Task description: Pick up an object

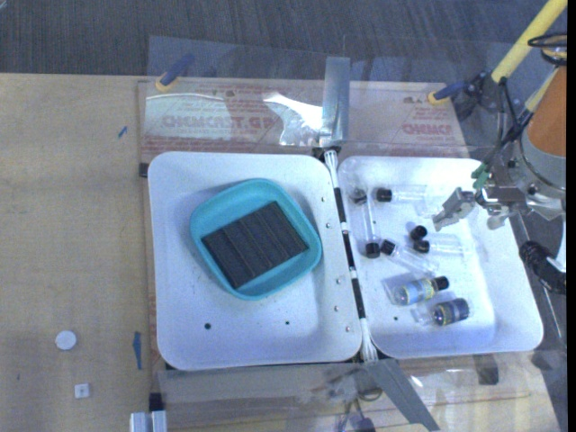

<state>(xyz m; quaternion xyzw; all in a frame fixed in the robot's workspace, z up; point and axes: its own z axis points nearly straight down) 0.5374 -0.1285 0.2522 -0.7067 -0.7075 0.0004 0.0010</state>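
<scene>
The right bin [517, 318] holds several small vials. Two labelled ones with dark caps lie near its front, one [416, 289] above the other [448, 312]. Clear vials with black caps lie further back, one [362, 196] by the left wall, one [396, 193] beside it and one [419, 236] in the middle. My gripper [470, 209] hangs over the right half of this bin, above and to the right of the middle vial, with nothing seen in it. In the left bin [171, 268], a teal dish [255, 238] carries a dark grey ridged block [253, 242].
The arm, with its orange band [549, 120], comes in over the right bin's right edge with cables trailing. A metal divider [346, 241] runs between the bins. Clear plastic sheeting and clamps sit behind both bins. A yellow pole [531, 34] crosses the top right corner.
</scene>
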